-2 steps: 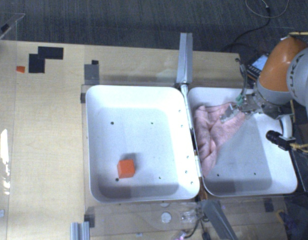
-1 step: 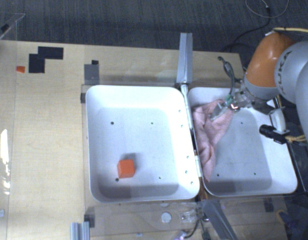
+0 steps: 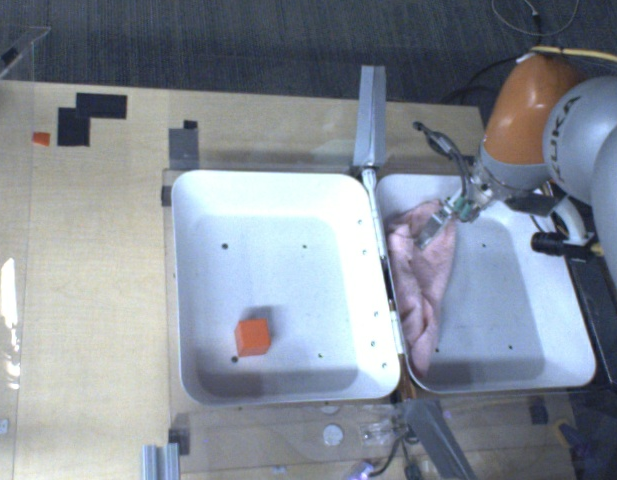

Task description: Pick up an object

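Pale wooden surface carrying two shallow white bins side by side.

The left bin and right bin sit touching along a grey metal divider bar that runs up past their far edge. Black tape patches and a small orange marker lie on the surface near its far left corner, well apart from the bins. A small grey bracket sits just beyond the left bin's far left corner.

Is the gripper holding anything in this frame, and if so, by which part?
It cannot be told. The gripper is at the upper edge of the pink cloth in the right bin, but a hold isn't clearly visible.
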Tool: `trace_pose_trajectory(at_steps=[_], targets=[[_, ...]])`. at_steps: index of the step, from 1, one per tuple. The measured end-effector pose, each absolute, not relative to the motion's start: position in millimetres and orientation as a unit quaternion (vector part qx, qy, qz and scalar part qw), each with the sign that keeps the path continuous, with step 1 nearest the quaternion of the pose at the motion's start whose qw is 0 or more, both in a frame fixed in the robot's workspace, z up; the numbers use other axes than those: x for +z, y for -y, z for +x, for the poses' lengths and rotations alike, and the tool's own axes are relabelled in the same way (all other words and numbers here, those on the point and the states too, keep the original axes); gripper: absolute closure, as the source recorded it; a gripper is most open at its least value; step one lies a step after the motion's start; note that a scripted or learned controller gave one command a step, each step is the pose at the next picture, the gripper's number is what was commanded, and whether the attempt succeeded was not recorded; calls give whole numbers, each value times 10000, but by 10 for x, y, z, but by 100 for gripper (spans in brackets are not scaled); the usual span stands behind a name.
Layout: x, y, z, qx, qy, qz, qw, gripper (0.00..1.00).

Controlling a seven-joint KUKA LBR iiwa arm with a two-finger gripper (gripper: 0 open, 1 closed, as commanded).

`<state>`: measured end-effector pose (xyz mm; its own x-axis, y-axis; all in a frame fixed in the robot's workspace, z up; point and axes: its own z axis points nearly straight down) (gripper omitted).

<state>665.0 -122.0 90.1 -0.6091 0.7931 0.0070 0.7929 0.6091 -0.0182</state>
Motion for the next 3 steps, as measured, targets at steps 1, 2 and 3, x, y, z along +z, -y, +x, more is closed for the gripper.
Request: trace_pose_trajectory(at_steps=[1, 2, 3], targets=[[933, 1211, 6451, -16, 9182, -3960, -48, 0], [915, 947, 6531, -20, 9107, -4130, -59, 0], [1058, 931, 6564, -49, 9110, -4122, -108, 100]])
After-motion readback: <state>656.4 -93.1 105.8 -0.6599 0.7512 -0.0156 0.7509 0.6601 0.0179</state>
